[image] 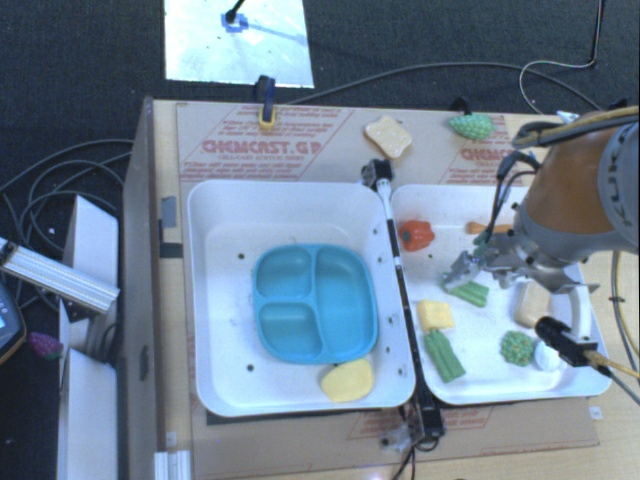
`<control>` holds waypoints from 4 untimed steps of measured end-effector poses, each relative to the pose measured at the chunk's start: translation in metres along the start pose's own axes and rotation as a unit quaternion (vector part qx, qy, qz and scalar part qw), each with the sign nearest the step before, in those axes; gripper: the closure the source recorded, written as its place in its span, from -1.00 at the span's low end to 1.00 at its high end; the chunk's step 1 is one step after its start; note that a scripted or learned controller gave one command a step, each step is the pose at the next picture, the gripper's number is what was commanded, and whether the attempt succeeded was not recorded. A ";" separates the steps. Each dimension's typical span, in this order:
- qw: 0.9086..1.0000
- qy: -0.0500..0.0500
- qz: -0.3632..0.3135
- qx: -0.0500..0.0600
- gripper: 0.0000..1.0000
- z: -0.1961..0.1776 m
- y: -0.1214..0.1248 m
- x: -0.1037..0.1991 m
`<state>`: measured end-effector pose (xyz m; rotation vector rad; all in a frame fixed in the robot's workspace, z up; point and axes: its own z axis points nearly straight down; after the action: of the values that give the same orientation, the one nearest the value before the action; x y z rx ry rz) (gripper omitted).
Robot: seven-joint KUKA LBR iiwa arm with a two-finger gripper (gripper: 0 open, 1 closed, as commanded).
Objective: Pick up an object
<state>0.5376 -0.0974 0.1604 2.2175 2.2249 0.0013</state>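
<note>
Gripper [466, 268] is low in the right bin [452, 200], just above a small green piece [468, 292]. Finger spacing cannot be told; the arm [570, 193] partly covers the orange item [478, 228] behind it.

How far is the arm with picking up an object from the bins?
Done: the arm has reached over the right bin, and the gripper sits low above the small green piece. In hand: nothing visible between its fingers. Left: grasp and lift; the green piece, yellow block and red toy all lie on the bin floor.

light: bright, even | shadows: soft | focus: slightly soft
</note>
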 end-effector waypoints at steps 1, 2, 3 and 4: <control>1.000 -0.002 0.002 -0.006 -1.00 0.071 -0.011 0.011; 1.000 -0.001 0.000 -0.002 -1.00 0.075 0.092 -0.028; 1.000 0.000 -0.001 0.000 -1.00 0.076 0.063 0.003; 1.000 -0.001 0.000 0.000 -1.00 0.076 0.118 -0.025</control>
<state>0.6559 -0.1219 0.0846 2.2157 2.2244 0.0003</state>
